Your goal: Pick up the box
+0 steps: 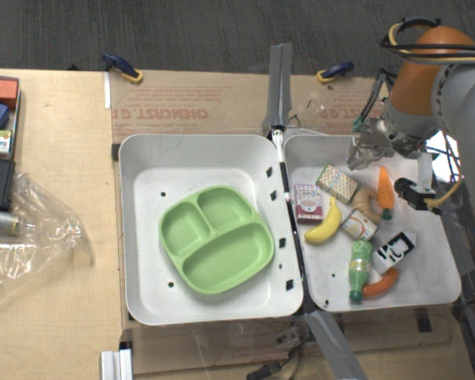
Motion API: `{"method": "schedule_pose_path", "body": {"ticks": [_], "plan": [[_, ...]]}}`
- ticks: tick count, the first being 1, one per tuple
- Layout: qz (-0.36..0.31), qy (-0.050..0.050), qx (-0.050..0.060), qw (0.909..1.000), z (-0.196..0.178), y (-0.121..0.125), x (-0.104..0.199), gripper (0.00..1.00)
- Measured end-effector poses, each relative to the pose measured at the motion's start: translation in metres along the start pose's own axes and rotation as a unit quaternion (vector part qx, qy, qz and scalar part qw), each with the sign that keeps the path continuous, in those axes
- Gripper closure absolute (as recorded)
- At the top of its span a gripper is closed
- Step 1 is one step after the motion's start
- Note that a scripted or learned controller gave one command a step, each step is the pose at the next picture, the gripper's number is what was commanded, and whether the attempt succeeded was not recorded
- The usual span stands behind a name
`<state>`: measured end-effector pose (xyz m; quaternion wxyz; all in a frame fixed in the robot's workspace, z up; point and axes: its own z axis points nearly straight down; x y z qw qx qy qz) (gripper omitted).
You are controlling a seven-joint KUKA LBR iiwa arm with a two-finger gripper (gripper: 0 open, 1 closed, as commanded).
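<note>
Three small boxes lie in the right bin. A red and white box rests near the bin's left wall, a box with a checked pattern lies tilted just right of it, and a small pale box sits beside the banana. My gripper hangs over the bin's far edge, up and to the right of the checked box and apart from it. Nothing shows in its grasp.
The right bin also holds a carrot, a green bottle, a black and white item and an orange sausage shape. A green divided plate lies in the left bin. Blocks and a plastic bag sit far left.
</note>
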<state>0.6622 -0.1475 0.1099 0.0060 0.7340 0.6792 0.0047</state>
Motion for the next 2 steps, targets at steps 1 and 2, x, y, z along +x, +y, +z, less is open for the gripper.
{"method": "schedule_pose_path", "body": {"ticks": [1, 2], "plan": [[-0.047, 0.0, 0.007, 0.9989, -0.046, -0.009, 0.052, 1.0], [-0.143, 0.001, 0.007, 0.9896, -0.077, -0.017, 0.038, 1.0]]}}
